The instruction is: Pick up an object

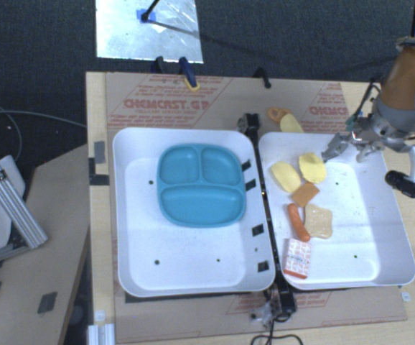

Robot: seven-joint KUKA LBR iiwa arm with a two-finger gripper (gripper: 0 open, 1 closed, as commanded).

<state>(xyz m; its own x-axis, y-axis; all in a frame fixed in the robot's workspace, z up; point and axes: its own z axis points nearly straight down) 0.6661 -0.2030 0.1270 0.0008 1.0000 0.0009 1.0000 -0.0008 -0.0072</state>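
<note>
One orange sausage (299, 222) lies lengthwise, running upper-left to lower-right.

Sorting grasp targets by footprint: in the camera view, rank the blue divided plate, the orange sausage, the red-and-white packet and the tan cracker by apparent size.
1. blue divided plate, by far the largest.
2. red-and-white packet and tan cracker: too alike to rank.
3. orange sausage, the slimmest.

Gripper (350, 144) hangs over the right bin (380, 221) at two o'clock — food pieces cluster left, blue plate (200, 185) fills the left bin (139, 264).
</note>
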